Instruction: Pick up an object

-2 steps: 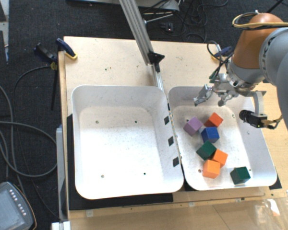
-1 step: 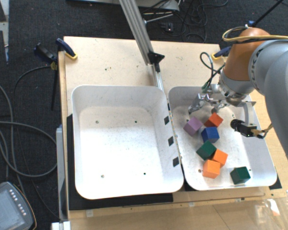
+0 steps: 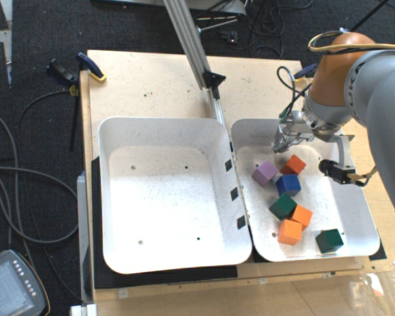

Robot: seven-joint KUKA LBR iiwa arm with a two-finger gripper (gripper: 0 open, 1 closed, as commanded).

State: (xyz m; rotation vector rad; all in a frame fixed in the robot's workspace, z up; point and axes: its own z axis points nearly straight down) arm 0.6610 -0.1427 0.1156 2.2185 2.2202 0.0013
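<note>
Closing in on the blocks, nothing picked yet.
Your hand point(image 3: 284, 143) hangs over the right bin point(image 3: 355, 209), just above the purple block point(image 3: 265, 173) and red block point(image 3: 293, 165); its opening I cannot tell. Lower and grip next.

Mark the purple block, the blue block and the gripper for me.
purple block point(image 3: 265, 172), camera view, on its top face.
blue block point(image 3: 289, 184), camera view, on its top face.
gripper point(image 3: 281, 145), camera view, at its tip above the right bin.
</note>
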